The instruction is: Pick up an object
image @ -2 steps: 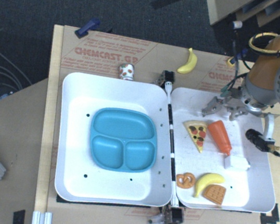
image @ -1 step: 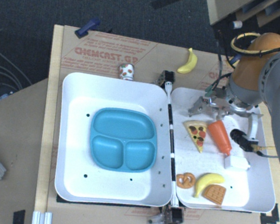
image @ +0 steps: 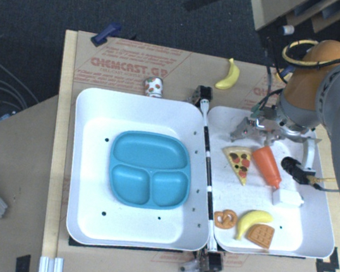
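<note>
Arm over the right bin (image: 313, 241), tool (image: 257, 128) low at the bin's far edge.

The tool's fingers are spread wide with nothing between them, just above the pizza slice (image: 239, 161) and the carrot (image: 267, 166). Nearer the bin's front lie a pretzel (image: 225, 219), a banana (image: 253, 219) and a waffle (image: 262, 235), close together. A white block (image: 289, 198) sits by the carrot's tip. The left bin (image: 81, 214) holds a blue tray (image: 150, 169). A second banana (image: 229, 76) lies on the bench (image: 130, 65) behind the bins.
</note>
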Robot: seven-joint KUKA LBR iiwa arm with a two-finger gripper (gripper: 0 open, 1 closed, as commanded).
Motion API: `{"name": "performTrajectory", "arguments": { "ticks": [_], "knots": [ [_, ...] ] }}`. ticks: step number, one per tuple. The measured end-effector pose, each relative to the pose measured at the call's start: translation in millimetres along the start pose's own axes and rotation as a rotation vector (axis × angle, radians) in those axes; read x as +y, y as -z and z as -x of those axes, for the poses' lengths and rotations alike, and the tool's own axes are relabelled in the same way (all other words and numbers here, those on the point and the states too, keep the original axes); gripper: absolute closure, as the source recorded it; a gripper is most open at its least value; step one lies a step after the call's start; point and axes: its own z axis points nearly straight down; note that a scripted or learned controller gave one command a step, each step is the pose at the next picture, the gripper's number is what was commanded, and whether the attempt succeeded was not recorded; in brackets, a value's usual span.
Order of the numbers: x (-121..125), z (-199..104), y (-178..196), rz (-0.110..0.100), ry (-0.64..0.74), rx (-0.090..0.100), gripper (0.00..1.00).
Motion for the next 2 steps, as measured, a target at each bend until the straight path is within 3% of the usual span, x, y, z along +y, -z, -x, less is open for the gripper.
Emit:
{"name": "performTrajectory", "arguments": {
  "ticks": [1,2],
  "knots": [
    [0,-10,0,-0.001,0.0,0.001,0.0],
    [1,-10,11,0.001,0.001,0.0,1.0]
  ]
}}
